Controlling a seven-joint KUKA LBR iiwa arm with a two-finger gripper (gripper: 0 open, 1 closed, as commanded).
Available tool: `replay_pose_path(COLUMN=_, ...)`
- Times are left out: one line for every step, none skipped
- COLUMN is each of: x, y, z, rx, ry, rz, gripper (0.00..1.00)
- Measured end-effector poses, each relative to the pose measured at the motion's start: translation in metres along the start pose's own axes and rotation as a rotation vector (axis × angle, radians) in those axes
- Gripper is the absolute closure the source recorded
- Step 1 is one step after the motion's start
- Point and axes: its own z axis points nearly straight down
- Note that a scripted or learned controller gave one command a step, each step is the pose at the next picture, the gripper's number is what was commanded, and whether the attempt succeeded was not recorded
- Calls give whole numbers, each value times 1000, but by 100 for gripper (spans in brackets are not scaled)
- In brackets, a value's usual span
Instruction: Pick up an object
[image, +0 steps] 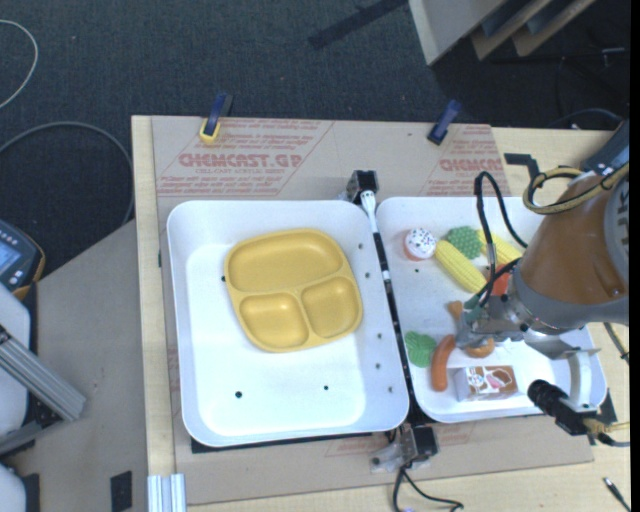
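Observation:
The right bin (432, 204) holds several toy foods: a white and red piece (420, 244), a yellow corn cob (460, 266), a green leafy piece (464, 240), a small green piece (420, 347), an orange carrot-like stick (441, 363) and a printed packet (486, 381). My gripper (477, 330) is down inside this bin, just right of the orange stick and above the packet. A bit of orange shows right under it. The arm's orange band (570, 245) hides the bin's right part.
In the left bin (190, 300) lies a yellow divided plate (293, 288). Black brackets run along the seam between the bins (383, 285). Clamps (213, 118) (444, 122) sit on the bench's far edge. Cables (490, 215) loop beside the arm.

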Motion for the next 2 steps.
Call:
replay_pose_path(x=57, y=50, z=-54, rx=-2, ry=4, rz=-10, gripper=100)
replay_pose_path(x=102, y=6, z=-51, rx=13, ry=6, rz=-7, gripper=100)
